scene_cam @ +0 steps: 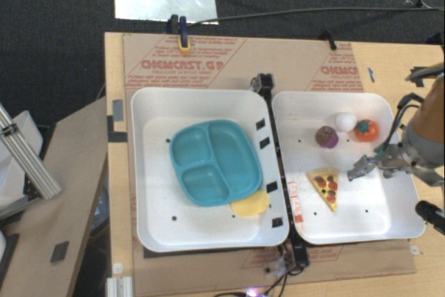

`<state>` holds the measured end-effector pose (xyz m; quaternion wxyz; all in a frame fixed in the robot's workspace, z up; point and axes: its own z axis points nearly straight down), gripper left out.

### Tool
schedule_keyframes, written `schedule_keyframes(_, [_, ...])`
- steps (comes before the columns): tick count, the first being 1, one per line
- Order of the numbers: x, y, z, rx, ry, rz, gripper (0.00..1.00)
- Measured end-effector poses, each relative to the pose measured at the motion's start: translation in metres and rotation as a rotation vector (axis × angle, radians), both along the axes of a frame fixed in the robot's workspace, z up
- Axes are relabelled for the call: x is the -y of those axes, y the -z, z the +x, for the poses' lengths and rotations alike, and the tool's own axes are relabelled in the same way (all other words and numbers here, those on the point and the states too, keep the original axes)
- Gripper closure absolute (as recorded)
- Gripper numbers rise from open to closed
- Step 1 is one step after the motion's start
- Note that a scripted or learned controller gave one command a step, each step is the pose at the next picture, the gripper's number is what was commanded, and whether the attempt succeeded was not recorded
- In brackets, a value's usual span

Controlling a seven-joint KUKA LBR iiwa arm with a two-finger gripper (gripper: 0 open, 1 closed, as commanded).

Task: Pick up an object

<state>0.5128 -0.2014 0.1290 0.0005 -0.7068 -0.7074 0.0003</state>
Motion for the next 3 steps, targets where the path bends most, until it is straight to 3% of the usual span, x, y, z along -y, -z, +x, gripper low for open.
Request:
schedule_keyframes(1, [0.0, -0.013, 0.002, 0.005, -0.001, -0.002, 1.0])
schedule_keyframes(2, [0.0, -0.077, 0.001, 0.009, -0.004, -0.004, 1.0])
schedule_keyframes(3, [0.0, -0.118, 0.002, 0.008, -0.004, -0.003, 1.0])
